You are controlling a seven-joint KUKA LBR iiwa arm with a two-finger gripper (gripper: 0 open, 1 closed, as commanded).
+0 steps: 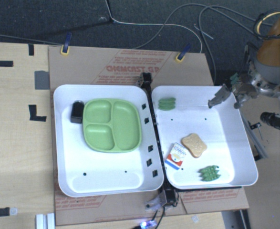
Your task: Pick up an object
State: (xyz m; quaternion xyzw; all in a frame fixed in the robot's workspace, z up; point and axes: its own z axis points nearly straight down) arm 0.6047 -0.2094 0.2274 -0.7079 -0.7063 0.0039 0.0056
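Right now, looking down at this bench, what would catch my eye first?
Probably the green divided plate, bright against the left white bin, with a small black block beside it. The right bin holds scattered toy food: a slice of bread, a small carton and green pieces. The gripper hovers at that bin's far right corner.

The grey robot arm with the orange band (268,51) comes in from the right side. Its two-finger gripper (228,99) hangs up high near the top right. The two thin fingers (217,100) are spread wide apart, pointing down and to the left. Nothing sits between them.
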